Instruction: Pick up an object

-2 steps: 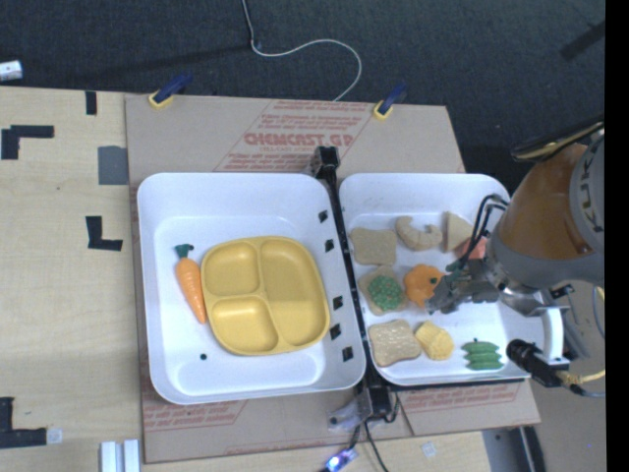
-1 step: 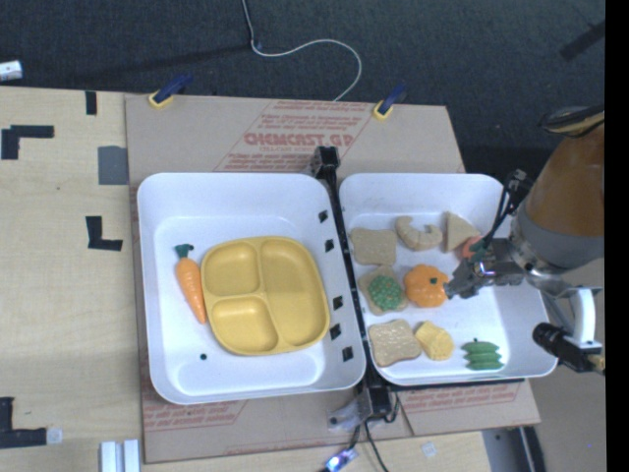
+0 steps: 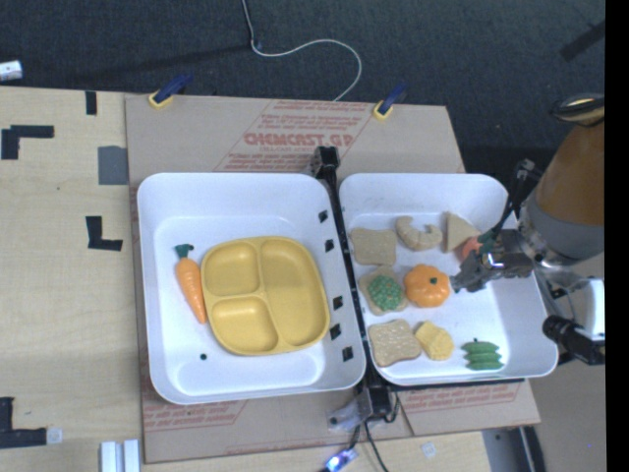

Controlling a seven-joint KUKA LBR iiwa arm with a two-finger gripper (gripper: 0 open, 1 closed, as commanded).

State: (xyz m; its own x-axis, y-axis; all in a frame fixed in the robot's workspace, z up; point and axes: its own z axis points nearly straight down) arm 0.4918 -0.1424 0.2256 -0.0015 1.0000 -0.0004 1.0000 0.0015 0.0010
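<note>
The right bin (image 3: 491, 193) holds several toy foods. An orange pumpkin (image 3: 427, 285) lies at its middle, with a green broccoli piece (image 3: 384, 291) to its left. Near the front lie a toast slice (image 3: 392, 342), a yellow chunk (image 3: 434, 341) and a green pea pod (image 3: 482, 355). A bread slice (image 3: 372, 245), a tan curved piece (image 3: 418, 233) and a tan wedge (image 3: 457, 230) lie at the back. My gripper (image 3: 474, 269) hangs low over the bin's right side, just right of the pumpkin. A small red-orange item (image 3: 469, 247) sits at its tip.
The left bin (image 3: 157, 205) holds a yellow divided plate (image 3: 263, 294) and a carrot (image 3: 190, 281) along its left side. Black clips (image 3: 325, 160) join the bins at the centre wall. The arm's orange band (image 3: 580, 170) rises at the right edge.
</note>
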